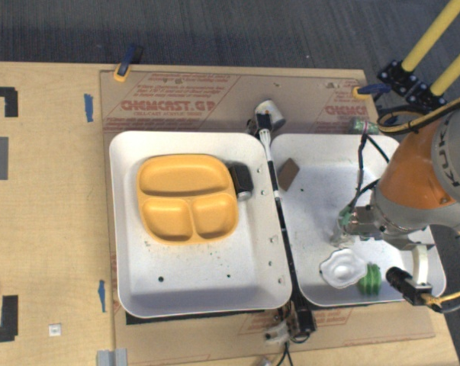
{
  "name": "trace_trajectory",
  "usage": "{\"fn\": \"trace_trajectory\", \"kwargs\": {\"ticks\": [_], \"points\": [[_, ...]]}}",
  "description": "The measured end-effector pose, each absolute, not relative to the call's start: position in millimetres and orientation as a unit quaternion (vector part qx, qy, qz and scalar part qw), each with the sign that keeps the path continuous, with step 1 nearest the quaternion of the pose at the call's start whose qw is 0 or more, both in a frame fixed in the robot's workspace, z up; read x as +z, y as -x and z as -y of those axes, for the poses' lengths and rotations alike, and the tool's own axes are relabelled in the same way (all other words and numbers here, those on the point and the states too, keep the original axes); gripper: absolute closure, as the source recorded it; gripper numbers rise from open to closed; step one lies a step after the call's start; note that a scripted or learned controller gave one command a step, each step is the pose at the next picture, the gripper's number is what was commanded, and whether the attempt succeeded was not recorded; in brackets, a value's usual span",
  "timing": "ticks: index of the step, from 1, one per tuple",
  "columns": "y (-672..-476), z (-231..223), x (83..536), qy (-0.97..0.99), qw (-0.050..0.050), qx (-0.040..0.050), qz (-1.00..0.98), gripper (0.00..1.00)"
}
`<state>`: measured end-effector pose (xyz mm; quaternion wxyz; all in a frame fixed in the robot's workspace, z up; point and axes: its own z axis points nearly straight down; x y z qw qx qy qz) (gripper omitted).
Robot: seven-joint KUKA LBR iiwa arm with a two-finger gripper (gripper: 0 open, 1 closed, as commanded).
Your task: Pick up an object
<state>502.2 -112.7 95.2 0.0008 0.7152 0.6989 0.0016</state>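
Observation:
My gripper (345, 233) hangs low over the right bin (313, 204), below the arm's orange band. Just in front of it lies a white round lid-like object (340, 270), with a green ridged object (371, 278) touching its right side. A small brown block (288, 172) sits near the right bin's back left corner, apart from the gripper. In the left bin (191, 273) a yellow divided plate (188, 197) lies at the back, and a small black object (241, 180) rests against its right edge.
The ridge where the two bins meet (279, 219) runs between them. Cables trail from the wrist across the back of the right bin. Bare white floor shows in the front half of the left bin. The bins stand on a brown board.

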Motion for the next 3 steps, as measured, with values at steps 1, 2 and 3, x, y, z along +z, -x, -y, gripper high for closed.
{"fn": "trace_trajectory", "kwargs": {"ticks": [1, 2, 3], "points": [[-502.1, 113, 95, -0.715, 0.001, 0.0015, -0.699, 0.00], [-514.0, 171, 85, -0.660, 0.001, 0.0002, -0.751, 0.00], [-552.1, 105, 85, -0.620, 0.002, 0.0013, -0.785, 0.00]]}}
